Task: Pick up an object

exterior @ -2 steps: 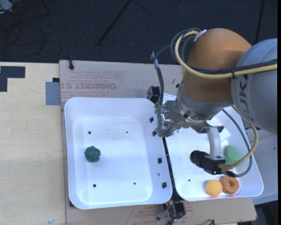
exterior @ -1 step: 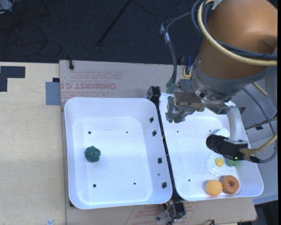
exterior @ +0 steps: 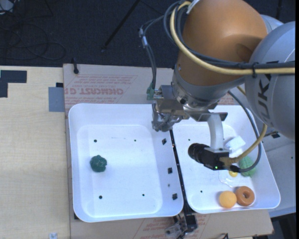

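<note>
A dark green lumpy object (exterior: 98, 163) lies alone at the left side of the left bin (exterior: 119, 210). In the right bin (exterior: 269, 203), near its front right corner, an orange ball (exterior: 227, 199) rests beside a brown ring (exterior: 245, 195). Just behind them are a light green object (exterior: 247, 166), a small yellow piece (exterior: 233, 173) and a white object (exterior: 236, 144). My gripper (exterior: 162, 123) hangs above the back part of the divider between the two bins, apart from all of these. Nothing shows in it.
The arm's large orange and grey body (exterior: 219, 44) covers the back of the right bin. Both bins sit on a cardboard sheet (exterior: 114, 86) on a pale wooden bench (exterior: 25, 158). Dark floor with cables lies behind.
</note>
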`<state>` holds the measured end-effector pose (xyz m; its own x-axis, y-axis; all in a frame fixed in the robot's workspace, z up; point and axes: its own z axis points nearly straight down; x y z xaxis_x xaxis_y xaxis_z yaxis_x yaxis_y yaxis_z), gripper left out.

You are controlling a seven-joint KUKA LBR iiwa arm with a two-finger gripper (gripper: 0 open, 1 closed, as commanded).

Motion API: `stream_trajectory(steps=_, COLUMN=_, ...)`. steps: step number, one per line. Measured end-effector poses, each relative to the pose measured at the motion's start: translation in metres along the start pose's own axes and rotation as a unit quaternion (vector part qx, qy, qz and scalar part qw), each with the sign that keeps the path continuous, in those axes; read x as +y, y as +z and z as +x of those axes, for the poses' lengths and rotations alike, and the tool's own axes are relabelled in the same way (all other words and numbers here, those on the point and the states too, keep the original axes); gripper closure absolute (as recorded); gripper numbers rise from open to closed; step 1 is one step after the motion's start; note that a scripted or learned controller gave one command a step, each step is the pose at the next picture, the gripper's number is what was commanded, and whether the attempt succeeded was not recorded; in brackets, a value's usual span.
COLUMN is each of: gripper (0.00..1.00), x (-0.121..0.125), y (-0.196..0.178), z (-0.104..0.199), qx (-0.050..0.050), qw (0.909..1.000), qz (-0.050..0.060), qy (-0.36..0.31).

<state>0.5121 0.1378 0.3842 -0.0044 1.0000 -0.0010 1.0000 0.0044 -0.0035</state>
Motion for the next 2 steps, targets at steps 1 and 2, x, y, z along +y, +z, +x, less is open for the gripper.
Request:
stream_trajectory(steps=1, gripper=1.0, x=0.016, y=-0.098, z=0.102, qx=0.002, qw=1.0, qz=-0.005, qy=-0.002)
stream_trajectory(steps=2, gripper=1.0, x=0.04, y=0.033, z=0.078, qx=-0.003, qw=1.0, qz=0.005, qy=0.003)
